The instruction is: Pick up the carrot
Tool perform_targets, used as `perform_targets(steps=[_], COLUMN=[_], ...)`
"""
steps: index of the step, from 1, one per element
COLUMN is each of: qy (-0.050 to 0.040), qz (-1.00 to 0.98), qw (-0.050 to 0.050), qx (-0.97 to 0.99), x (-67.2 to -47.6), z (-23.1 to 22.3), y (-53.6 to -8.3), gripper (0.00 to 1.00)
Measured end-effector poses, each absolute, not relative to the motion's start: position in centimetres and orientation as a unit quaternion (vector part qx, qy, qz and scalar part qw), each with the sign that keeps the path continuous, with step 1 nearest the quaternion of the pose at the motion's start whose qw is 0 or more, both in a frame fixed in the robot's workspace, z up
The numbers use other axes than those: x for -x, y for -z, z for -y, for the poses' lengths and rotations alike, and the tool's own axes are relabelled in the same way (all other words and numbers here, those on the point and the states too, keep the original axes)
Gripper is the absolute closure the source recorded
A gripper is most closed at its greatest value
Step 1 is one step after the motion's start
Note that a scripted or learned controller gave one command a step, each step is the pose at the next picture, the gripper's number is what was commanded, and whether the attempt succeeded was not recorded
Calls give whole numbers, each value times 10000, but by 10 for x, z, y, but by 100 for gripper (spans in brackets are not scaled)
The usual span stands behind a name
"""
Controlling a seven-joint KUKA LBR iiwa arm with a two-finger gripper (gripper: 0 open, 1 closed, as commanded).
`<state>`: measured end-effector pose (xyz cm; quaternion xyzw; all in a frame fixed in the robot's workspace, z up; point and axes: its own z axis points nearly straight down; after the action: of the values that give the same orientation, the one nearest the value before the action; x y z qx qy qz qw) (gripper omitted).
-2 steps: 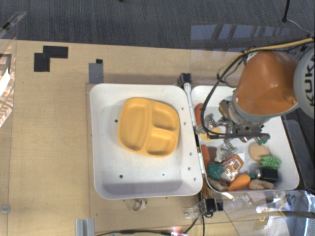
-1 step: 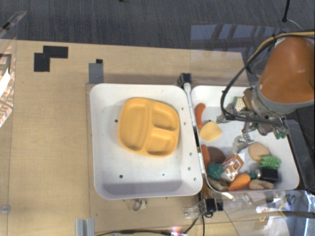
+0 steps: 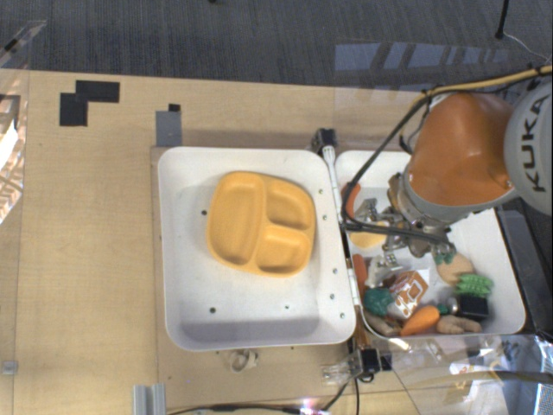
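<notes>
- Orange, tapered and small: the carrot (image 3: pixel 421 320) lies on its side at the near edge of the right bin (image 3: pixel 511 271), thick end pointing up-right and thin end down-left.
- It looks like a plastic toy to me, so I'd guess light, stiff and a bit slick. It shouldn't squash, but it could squirt out of a pinch near the pointy end.
- I'd take it across the fat middle, with the jaws square to its long axis. That part is widest and the sides run closest to parallel.
- It's pretty crowded there. A teal toy (image 3: pixel 378 301) sits just to its left, a brown-and-white packet (image 3: pixel 411 290) is right above it, and a tan lump (image 3: pixel 458 324) touches or nearly touches its right side. A green spiky thing (image 3: pixel 473 284) is a bit further off.
- The gripper (image 3: pixel 415 242) hangs over the middle of the same bin, under the big orange wrist. The carrot is toward the camera from it, near but clearly apart, with the packet in between.
- I honestly can't tell whether the gripper is open or closed, because the wrist blocks most of it. Nothing visible is held in it.
- The left bin (image 3: pixel 173 232) just holds a yellow divided plate (image 3: pixel 259 223), well away from all this.
</notes>
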<state>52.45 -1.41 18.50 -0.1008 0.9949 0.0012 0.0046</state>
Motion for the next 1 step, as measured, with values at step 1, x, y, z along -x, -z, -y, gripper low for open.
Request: perform_targets(steps=[1], qy=[19], qz=[-9904], qw=[78], qx=[1378], x=[-601], z=[72], y=[-209], gripper=[0])
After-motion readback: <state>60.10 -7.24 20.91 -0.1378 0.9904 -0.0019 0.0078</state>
